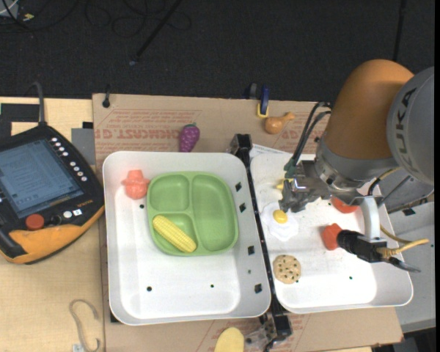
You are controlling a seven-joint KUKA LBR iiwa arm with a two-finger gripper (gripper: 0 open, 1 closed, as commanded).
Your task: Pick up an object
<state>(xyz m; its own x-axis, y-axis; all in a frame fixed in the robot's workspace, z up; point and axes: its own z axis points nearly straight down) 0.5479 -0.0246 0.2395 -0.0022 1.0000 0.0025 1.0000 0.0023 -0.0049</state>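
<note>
gripper (292,193) hangs low over the right bin (396,295), just above the toy fried egg (281,224); how wide it stands i cannot tell. cookie (287,268) lies near the egg, toward the front. in the left bin (176,303), corn (174,234) lies on the green tray (193,213).

backdrop: black cloth (205,35) | bench: light wood (29,299) | underlay: cardboard sheet (169,119)

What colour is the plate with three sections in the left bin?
Light green. The round divided plastic plate shows clearly in the camera view, holding a yellow corn cob.
</note>
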